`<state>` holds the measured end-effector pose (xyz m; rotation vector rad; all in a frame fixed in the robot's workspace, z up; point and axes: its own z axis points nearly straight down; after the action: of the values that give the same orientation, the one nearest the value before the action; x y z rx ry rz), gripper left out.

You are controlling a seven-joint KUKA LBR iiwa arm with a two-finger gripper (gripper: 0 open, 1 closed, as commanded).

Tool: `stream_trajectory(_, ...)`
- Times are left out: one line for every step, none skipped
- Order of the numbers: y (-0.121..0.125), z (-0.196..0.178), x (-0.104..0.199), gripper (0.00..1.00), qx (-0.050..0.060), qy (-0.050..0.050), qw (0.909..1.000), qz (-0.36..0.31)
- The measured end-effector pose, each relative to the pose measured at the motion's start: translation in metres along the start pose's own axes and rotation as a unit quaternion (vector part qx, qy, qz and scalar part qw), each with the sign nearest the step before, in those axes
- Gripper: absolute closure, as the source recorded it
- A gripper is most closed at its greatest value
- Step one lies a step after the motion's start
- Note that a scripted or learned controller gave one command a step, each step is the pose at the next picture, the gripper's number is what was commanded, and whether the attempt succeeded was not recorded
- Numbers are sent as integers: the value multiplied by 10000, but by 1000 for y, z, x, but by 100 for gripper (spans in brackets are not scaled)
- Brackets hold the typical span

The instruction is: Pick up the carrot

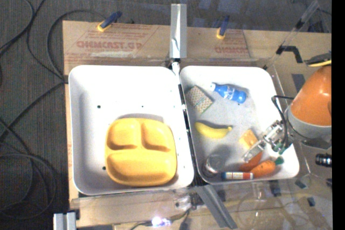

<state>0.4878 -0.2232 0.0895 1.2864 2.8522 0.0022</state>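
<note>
Right bin (237, 74), gripper (257, 149) above carrot (261, 169)

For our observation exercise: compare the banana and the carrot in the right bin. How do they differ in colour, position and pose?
The banana is yellow; the carrot is orange with a green end. The banana lies near the middle of the right bin, apart from the gripper; the carrot lies at the bin's near edge, just below the gripper. The banana curves; the carrot looks straighter. Both lie flat.
</note>
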Motion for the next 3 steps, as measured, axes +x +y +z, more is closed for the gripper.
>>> stream_trajectory(44,1,53,0,18,16,9853,1707)
stream_trajectory(50,2,-10,0,26,31,9694,2455)
stream_trajectory(23,1,0,0,-41,88,9788,2046)
